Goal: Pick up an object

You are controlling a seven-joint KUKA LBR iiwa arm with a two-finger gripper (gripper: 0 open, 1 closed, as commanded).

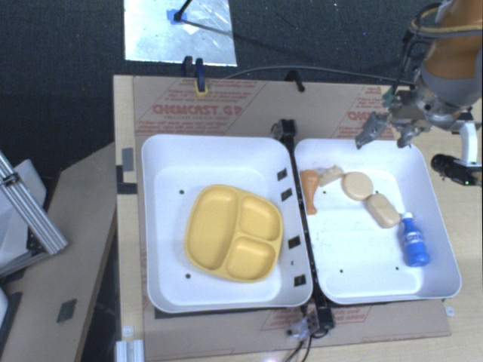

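Observation:
The right bin (438,202) holds an orange carrot-like piece (309,189) against its left wall, a pale crumpled piece (330,174) beside it, a round tan bun (358,185), a beige oblong loaf (383,210) and a small blue bottle (413,241) with a white cap. My gripper (386,133) hangs above the bin's far rim, up and right of the bun, touching none of the objects. Its two grey fingers are spread apart, with nothing between them.
A yellow divided plate (232,234) lies in the left bin (162,202). A black clip row runs along the seam between the bins. A blue and yellow clamp (198,72) stands behind the bench, and a black fitting (451,169) sits off the right bin's edge.

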